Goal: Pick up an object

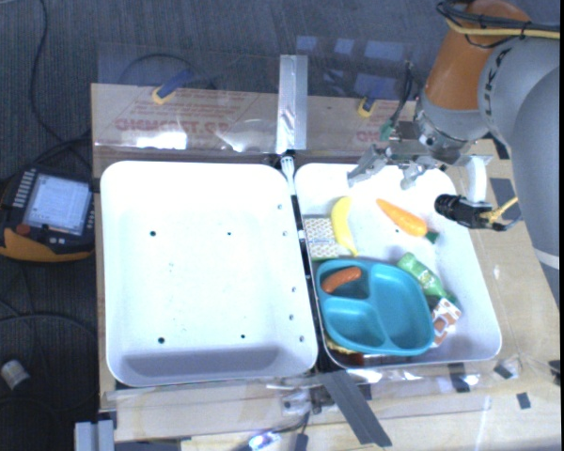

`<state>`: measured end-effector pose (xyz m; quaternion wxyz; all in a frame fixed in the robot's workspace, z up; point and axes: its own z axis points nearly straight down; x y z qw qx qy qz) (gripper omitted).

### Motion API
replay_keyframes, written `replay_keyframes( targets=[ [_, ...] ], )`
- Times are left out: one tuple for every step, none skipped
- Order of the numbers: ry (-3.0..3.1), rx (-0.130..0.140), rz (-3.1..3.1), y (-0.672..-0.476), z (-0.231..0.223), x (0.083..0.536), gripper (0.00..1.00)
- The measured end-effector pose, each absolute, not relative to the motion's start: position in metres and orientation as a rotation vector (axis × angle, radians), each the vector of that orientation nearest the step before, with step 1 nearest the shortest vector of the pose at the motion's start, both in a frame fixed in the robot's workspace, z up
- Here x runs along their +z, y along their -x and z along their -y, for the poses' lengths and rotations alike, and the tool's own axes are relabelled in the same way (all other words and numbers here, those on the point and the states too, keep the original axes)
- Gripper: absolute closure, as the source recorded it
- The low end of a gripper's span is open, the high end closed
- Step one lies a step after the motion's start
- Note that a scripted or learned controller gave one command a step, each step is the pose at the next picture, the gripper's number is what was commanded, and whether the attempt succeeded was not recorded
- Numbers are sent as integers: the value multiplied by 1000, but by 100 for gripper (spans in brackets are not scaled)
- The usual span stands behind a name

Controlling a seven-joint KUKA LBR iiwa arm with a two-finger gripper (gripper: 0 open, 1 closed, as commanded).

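Arm: the grey KUKA arm (508, 73) comes in from the right, orange band up top, wrist hanging over the far edge of the right bin.
End effector: the end effector (387, 172) sits just above the far rim of the right bin (484, 294), fingers spread apart, nothing between them.
Banana: the banana (343, 225) lies in the far part of the right bin, just near of the end effector.
Carrot: the toy carrot (403, 218) lies right of the banana, tilted, apart from it.
Blue tray: a blue divided tray (381, 313) takes the near half of the right bin, with an orange sausage-like piece (343, 278) in its far-left compartment.
Green item: a green packet (421, 273) rests against the tray's right rim.
Left bin: the left bin (202, 271) sits just beside the right one.
Table: both bins sit on the table (216, 111).
Floor: a handheld control pendant (47, 216) lies on the floor at far left.
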<state>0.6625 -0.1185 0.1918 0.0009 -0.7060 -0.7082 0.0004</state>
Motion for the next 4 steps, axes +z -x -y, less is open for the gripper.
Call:
replay_keyframes(
  targets=[
    [2251, 6, 2193, -644, 186, 169, 0],
    [2285, 6, 2157, -608, 197, 153, 0],
    [2035, -1, 2394, -643, 209, 96, 0],
    [2033, -3, 2397, -644, 207, 106, 100]
  ],
)
